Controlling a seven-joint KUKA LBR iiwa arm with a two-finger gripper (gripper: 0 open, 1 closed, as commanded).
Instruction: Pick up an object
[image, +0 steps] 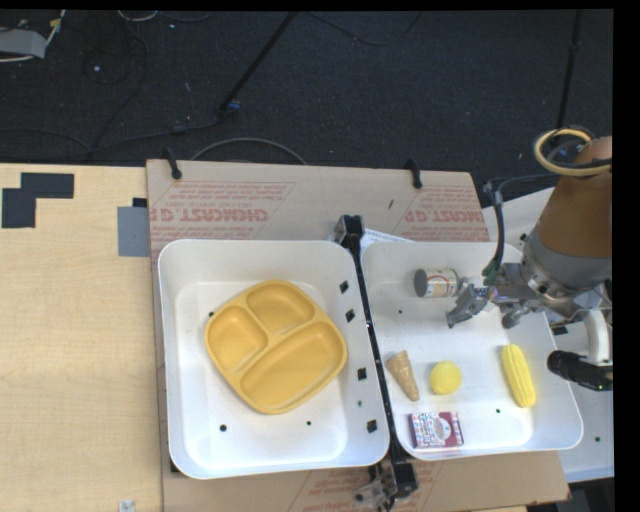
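Jaws (478, 302) are hovering spread and holding nothing over the right bin (560, 435), just beside a small can (438, 283) lying on its side. Nearer the front are sitting a cone (404, 373), yellow ball (446, 378), corn cob (518, 375) and red packet (436, 429). A yellow divided plate (276, 345) is lying in the left bin (190, 420).

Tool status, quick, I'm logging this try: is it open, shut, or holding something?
Tool: open, holding nothing, hanging over the right bin beside the small can, not touching it.
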